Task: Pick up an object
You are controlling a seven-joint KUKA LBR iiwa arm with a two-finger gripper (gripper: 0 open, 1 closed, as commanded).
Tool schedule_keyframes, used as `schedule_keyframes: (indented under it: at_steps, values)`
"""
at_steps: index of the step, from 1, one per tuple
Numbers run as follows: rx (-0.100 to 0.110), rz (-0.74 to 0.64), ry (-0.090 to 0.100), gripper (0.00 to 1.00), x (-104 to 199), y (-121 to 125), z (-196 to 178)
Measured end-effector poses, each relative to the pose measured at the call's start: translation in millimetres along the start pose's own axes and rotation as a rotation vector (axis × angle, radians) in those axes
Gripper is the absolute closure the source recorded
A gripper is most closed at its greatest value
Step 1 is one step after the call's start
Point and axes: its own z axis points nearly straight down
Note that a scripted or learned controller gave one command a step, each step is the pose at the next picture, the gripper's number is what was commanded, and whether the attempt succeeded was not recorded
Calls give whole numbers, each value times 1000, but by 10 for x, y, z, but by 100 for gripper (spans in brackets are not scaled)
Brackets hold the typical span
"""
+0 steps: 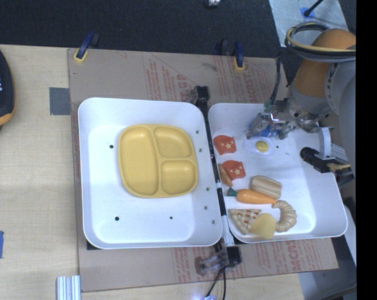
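The pincer hangs low at twelve o'clock in the right bin, just above the fried egg. Nothing sits in it, and I cannot tell how wide it stands. This looks like the approach, with the egg the likely target. At six o'clock of it lie the tomato pieces, the carrot and the bread roll. Next it would need to drop straight down and close on the egg.

1. Both white bins look like smooth, slightly glossy plastic.
2. The yellow divided tray is matt plastic.
3. The toy food is plasticky too.
4. Brown board underneath looks like matt cardboard.
5. The bench is pale wood grain.
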Motion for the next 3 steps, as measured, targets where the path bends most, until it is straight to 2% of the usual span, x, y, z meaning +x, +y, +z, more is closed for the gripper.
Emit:
schedule_keyframes:
  at_steps: [1, 2, 3]
  values:
    - [4, -5, 0, 100, -3, -6, -113]
    - [-7, -5, 3, 100, 680, -252, -939]
    - [-2, -1, 1, 0, 644, -256, -890]
